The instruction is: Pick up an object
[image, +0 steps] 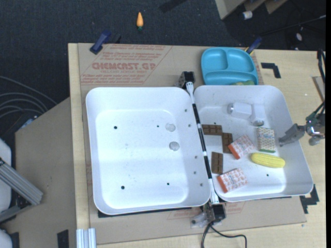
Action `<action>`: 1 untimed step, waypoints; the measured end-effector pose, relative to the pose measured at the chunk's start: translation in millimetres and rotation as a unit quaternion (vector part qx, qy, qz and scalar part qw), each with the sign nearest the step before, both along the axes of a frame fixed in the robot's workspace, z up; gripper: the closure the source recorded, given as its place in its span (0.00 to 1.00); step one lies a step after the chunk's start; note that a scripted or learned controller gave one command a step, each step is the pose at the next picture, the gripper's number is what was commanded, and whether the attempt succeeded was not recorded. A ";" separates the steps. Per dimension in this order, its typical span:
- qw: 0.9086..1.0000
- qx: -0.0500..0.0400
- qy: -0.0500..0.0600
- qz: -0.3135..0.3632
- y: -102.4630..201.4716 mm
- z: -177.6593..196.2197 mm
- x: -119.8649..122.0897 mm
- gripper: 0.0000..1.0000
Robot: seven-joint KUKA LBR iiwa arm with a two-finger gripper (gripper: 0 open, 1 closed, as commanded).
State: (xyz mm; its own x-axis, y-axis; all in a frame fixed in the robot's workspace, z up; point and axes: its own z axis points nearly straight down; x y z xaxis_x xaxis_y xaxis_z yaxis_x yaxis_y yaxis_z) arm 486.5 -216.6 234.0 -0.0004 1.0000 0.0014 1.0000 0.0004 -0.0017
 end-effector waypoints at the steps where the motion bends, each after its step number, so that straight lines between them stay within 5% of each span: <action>1: 1.000 0.000 0.000 0.000 82.5 -124.6 0.2 0.00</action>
State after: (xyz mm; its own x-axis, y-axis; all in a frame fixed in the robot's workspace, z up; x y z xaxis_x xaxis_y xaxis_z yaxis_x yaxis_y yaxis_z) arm 486.7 -134.1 109.4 -0.0007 1.0000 0.0011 1.0000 0.0007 -0.0020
